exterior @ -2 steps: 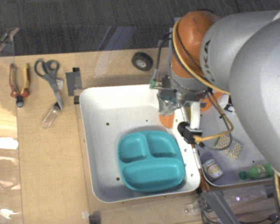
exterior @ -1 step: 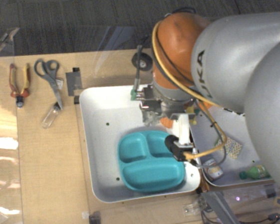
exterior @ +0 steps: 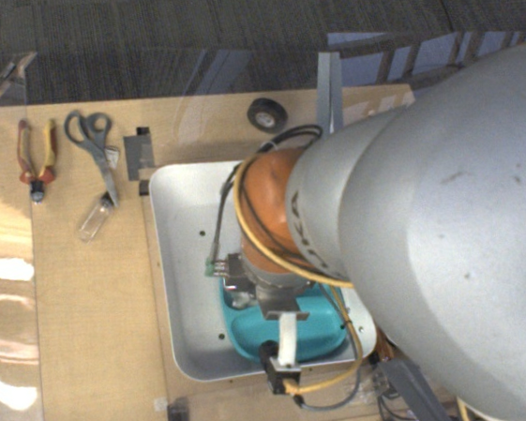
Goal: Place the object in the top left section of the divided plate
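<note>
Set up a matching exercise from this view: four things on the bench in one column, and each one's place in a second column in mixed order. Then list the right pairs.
Things:
1. scissors
2. roll of black tape
3. teal plate
4. red-handled pliers

Places:
A. inside the white bin, partly under the arm
B. on the bench just above the bin's top edge
C. nearest the bench's left end
D. between the pliers and the bin's top left corner

Pairs: 1-D, 2-B, 3-A, 4-C
</note>
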Tool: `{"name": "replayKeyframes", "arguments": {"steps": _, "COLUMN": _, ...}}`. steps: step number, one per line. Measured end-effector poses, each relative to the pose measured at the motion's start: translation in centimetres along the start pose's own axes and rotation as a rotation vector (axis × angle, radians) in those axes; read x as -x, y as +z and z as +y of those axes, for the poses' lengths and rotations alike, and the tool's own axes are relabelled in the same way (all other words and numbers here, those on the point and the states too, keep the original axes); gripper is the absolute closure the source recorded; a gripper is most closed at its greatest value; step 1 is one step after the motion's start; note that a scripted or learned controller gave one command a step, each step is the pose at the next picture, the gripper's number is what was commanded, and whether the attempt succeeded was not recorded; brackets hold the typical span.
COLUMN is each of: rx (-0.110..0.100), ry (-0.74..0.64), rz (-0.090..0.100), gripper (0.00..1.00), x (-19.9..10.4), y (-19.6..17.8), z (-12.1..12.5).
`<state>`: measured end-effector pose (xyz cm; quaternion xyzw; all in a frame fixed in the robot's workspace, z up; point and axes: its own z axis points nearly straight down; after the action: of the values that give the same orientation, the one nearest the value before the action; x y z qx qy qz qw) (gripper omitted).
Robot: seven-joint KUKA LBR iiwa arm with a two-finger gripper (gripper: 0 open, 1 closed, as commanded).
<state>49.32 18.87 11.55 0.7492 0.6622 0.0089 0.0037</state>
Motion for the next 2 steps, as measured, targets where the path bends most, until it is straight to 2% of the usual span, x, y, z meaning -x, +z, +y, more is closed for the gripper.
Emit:
{"name": "replayKeyframes", "arguments": {"steps": 1, "rx": -0.013, "ry": 0.141, "rz": -0.006, "gripper": 1.0, "x": -4.2, "y": -25.3, "z": 1.1}}
{"name": "replayKeyframes", "arguments": {"steps": 2, "rx": -0.016, "ry": 0.008, "rz": -0.008, "gripper": 1.0, "x": -3.8, "y": -16.4, "z": 2.3}}
